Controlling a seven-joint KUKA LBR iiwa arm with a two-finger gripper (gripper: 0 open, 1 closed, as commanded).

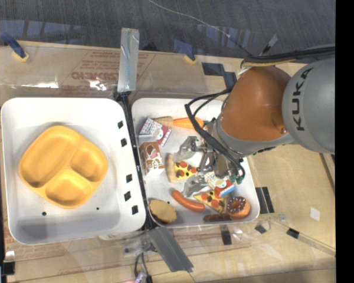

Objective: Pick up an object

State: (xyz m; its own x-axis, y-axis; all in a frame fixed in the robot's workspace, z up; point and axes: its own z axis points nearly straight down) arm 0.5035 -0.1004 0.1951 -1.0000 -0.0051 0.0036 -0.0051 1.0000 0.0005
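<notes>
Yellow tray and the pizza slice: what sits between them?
In the camera view, between the yellow tray and the pizza slice lie bare left-bin floor, the two bins' adjoining walls, then a brown snack packet beside the slice.

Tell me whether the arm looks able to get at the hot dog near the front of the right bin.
Probably yes. The hot dog lies exposed on the right bin's floor, just below the end effector, with nothing lying on top of it, though a pizza slice crowds its right end.
</notes>
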